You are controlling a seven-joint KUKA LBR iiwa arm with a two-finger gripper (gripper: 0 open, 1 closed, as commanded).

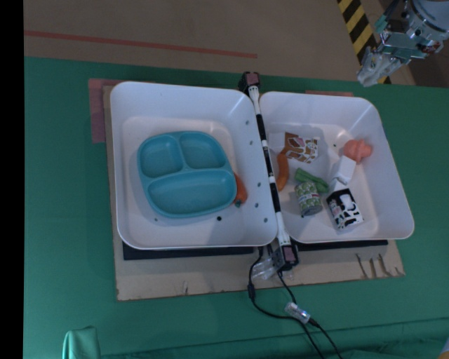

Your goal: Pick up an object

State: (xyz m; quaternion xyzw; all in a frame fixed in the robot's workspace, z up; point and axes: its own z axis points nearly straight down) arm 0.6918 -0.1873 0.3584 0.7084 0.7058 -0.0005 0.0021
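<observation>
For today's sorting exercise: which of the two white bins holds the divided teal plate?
The left white plastic bin; the divided teal plate lies there.

Robotics test lab. A bench under green cloth (63, 210) bears two white bins (175, 105) on cardboard (210, 280). Hazard-striped tape (354, 21) marks the floor beyond the bench's far edge.

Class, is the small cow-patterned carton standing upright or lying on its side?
On its side: the carton lies flat on the right bin floor.

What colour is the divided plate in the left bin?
Teal blue; the plate shows plainly in the camera view, lying in the left bin.
</observation>
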